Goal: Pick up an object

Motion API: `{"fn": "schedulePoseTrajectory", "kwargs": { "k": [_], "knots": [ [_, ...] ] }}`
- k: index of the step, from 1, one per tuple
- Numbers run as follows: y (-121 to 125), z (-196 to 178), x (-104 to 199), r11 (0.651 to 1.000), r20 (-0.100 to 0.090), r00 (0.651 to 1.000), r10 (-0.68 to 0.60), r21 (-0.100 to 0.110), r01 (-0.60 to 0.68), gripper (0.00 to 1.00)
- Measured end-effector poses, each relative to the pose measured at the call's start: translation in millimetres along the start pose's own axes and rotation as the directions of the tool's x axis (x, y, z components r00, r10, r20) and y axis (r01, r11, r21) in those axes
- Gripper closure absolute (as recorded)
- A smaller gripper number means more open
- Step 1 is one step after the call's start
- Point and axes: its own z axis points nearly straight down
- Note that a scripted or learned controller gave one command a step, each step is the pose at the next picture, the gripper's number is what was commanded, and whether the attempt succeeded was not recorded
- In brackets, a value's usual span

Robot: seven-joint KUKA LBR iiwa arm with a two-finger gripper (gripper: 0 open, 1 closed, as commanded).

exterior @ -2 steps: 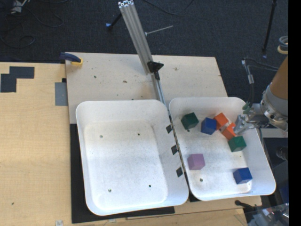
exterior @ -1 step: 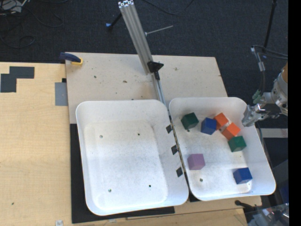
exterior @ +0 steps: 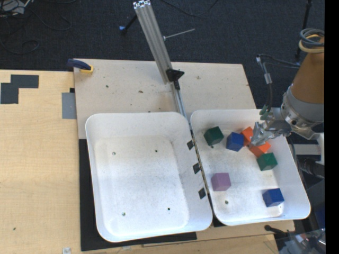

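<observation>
— What's in the right bin [exterior: 296,208]?
— I see green, blue, purple and orange blocks [exterior: 259,150]. My gripper [exterior: 258,139] sits over the orange ones; grip state I cannot tell.

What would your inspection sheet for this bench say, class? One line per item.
Surface: two white bins side by side, left bin, right bin.
Job's things: in the right bin, two green cubes, two blue cubes, purple cube, orange blocks.
Clutter: blue-and-yellow clamp on the board.
Claw: low over the orange blocks; grip unclear.
Cables: on the dark floor.
Surroundings: slanted aluminium bar.
</observation>
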Motion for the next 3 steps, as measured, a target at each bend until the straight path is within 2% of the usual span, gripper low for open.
{"fn": "schedulePoseTrajectory", "kwargs": {
  "k": [1,2,3],
  "knots": [
    [-1,-1,48,1.0,0.0,1.0,0.0,-0.001,0.0,1.0],
    [2,17,99,1.0,0.0,1.0,0.0,0.001,0.0,1.0],
    [14,30,154,1.0,0.001,1.0,0.0,0.001,0.0,1.0]
  ]
}}
